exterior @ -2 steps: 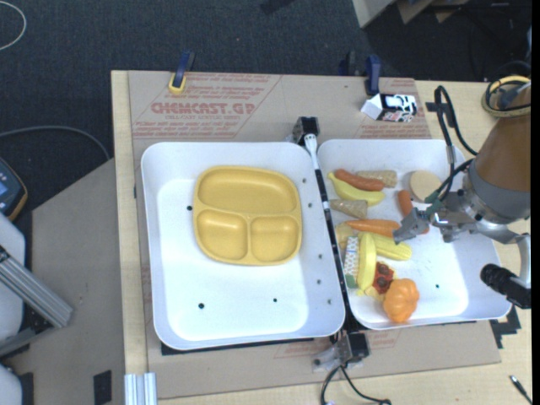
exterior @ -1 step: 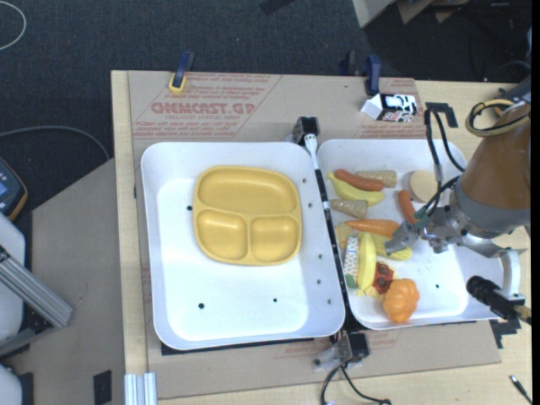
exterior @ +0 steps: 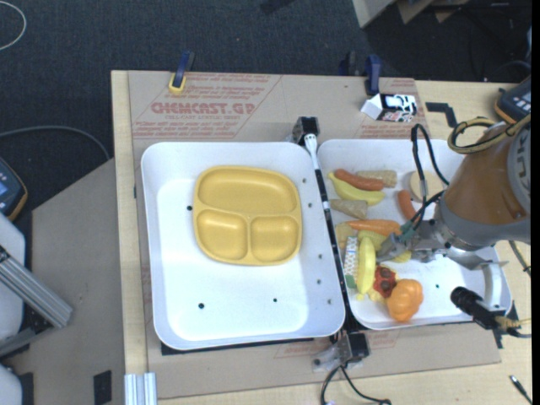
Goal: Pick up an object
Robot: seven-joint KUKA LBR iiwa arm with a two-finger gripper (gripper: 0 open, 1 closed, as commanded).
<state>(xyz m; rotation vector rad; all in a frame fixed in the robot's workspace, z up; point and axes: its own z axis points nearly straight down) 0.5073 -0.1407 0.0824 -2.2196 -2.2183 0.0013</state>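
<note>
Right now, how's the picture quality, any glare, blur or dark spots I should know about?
In the camera view, lighting is even and soft; the left bin looks bright but not blown out, the yellow tray is sharp, the gripper is slightly blurred among the toy food, and the floor beyond the bench is dark.

From my remote station I note the arm's look. Wide orange-brown cylindrical band (exterior: 489, 188) makes up the bulkiest visible section. Below it sits a smooth grey wrist housing (exterior: 472, 236), rounded, matte. Black cables (exterior: 424, 163) loop off the band's upper side in a thin arc. The small metallic grey two-finger gripper (exterior: 403, 245) has dark fittings at its base; detail is too blurred for screws or markings. A pale grey bracket (exterior: 494, 277) hangs under the wrist.
</note>
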